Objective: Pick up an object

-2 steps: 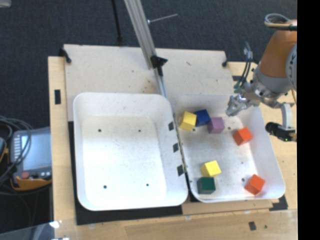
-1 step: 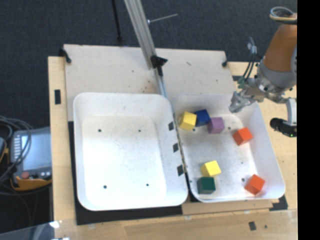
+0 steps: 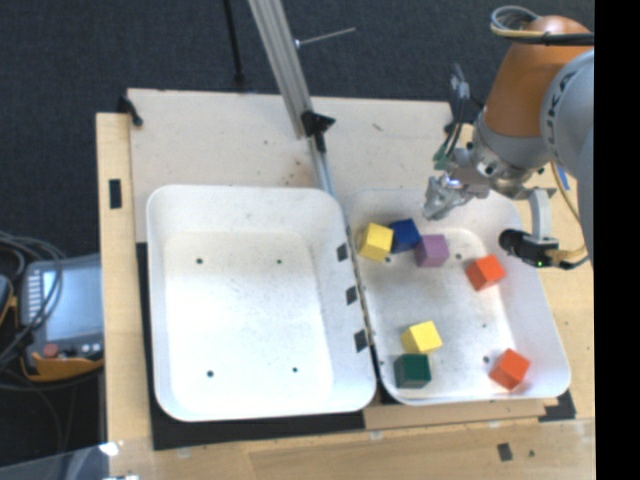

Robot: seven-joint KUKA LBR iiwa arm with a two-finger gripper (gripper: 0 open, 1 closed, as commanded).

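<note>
White right bin (image 3: 545, 328) holds small, seemingly plain cubes, purple cube (image 3: 432, 250) among them.

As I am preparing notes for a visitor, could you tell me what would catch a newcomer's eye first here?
Probably the bright blocks scattered in the right bin: a yellow block, blue block and purple block cluster at its far end. The gripper hangs just above that cluster, below the arm's orange band.

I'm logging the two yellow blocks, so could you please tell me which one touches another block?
The yellow block at the bin's far left: it sits against the blue block. The other yellow block lies nearer the front, just above the green block.
</note>
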